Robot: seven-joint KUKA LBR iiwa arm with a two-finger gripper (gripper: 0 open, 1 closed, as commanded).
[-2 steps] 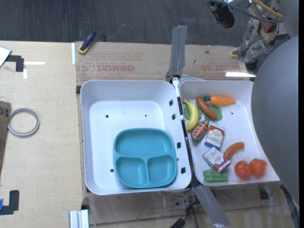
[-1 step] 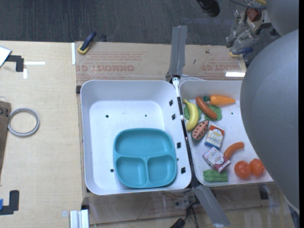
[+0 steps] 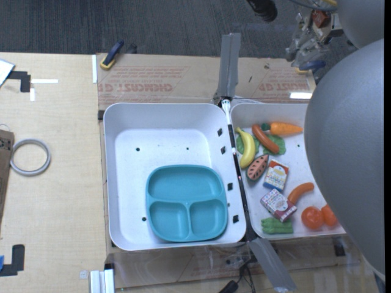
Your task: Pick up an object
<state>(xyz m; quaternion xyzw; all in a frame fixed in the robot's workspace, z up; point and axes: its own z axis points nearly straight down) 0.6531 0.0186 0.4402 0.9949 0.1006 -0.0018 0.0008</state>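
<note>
The right bin holds several toy foods: a yellow banana, an orange carrot, a red pepper, a watermelon slice, two small cartons, an orange sausage, a red tomato and a green piece. My gripper hangs high at the top right, beyond the bin's far edge, well away from every item. Nothing is seen in it. The grey arm covers the bin's right side.
The left bin holds a teal divided plate. A grey divider post stands behind the seam between the bins. A tape roll lies on the wooden bench at the left, and a blue-yellow tool at the back.
</note>
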